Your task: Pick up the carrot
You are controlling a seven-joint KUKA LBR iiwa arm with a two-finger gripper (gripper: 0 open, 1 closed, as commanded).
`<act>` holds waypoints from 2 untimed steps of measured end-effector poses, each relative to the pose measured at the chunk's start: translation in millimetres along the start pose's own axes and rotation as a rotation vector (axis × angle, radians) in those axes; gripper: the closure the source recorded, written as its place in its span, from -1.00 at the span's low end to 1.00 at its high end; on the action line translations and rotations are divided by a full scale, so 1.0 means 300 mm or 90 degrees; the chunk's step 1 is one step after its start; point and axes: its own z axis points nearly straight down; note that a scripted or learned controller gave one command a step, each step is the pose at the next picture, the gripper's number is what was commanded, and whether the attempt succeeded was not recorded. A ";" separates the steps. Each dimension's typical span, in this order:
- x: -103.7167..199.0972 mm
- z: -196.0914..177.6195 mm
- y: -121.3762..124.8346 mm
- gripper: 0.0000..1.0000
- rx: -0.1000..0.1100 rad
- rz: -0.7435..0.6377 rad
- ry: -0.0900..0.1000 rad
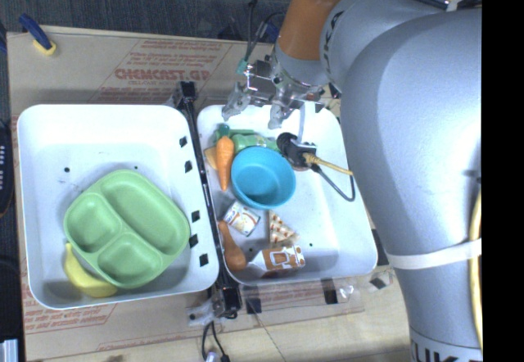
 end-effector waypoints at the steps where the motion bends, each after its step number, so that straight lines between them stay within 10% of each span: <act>1: 0.174 0.024 -0.102 -1.00 0.011 0.072 -0.002; 2: 0.339 0.023 -0.142 -1.00 0.011 0.049 0.001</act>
